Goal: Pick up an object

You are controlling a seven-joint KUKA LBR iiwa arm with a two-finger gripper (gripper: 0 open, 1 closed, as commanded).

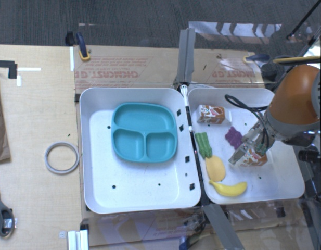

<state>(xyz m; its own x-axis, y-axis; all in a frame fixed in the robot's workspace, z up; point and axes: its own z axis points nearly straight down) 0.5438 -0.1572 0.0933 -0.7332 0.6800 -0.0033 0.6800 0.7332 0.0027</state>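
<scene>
A: Where do we see the gripper [242,155]?
B: In the right bin [285,184], over a red-and-white packet [254,159]; we can't tell its jaw state.
A: And the packet?
B: Touching it, right of the purple toy [233,136].

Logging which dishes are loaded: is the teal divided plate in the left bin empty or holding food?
Empty. The teal divided plate shows bare teal in all three compartments.
</scene>
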